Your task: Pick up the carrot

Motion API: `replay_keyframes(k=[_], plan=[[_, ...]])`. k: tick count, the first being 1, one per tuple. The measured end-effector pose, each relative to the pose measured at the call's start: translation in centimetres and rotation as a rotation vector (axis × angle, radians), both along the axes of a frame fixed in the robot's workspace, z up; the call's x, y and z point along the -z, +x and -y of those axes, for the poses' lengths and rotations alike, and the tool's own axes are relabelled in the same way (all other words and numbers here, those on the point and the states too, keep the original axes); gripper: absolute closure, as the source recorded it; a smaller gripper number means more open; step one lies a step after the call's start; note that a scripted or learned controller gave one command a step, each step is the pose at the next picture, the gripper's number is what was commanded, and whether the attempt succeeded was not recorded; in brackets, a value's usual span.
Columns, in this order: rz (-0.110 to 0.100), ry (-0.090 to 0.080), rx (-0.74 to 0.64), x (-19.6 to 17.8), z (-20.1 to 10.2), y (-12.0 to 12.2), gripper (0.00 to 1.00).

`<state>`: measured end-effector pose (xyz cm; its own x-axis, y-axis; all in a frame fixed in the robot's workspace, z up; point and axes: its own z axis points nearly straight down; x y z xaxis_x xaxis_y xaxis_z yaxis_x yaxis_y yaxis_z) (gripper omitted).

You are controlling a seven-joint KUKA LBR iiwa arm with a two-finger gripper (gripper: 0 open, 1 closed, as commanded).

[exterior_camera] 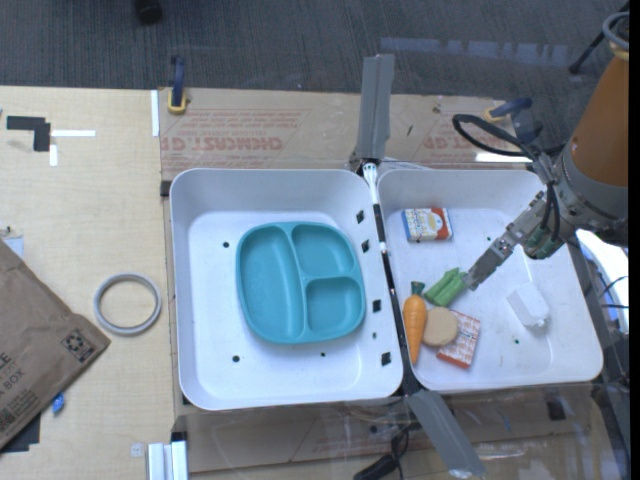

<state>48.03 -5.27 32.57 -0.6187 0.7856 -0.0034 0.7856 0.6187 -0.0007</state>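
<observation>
Carrot [414,325] not picked yet: it lies flat in the right bin [560,363], near its left wall, orange body pointing toward the near edge, green top [446,286] angled up-right. The hand [478,271] is low over that bin, its tip right at the green top, touching or just short of it. You can't tell from this angle how far it's open, and nothing is visibly gripped. A round beige piece [439,326] touches the carrot's right side, sitting on a red-and-white packet [460,343], so expect crowding. Grasp and lift both remain.
</observation>
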Motion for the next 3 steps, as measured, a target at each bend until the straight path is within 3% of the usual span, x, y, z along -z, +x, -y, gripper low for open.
replay_keyframes(k=[1, 2, 3], plan=[[-0.002, 0.002, -0.198, 8.1, -0.5, -0.2, 0.0], [-0.004, 0.003, 0.013, 13.5, -2.6, -0.3, 0.0], [-0.002, 0.002, 0.076, 15.6, 4.9, 4.2, 0.0]])
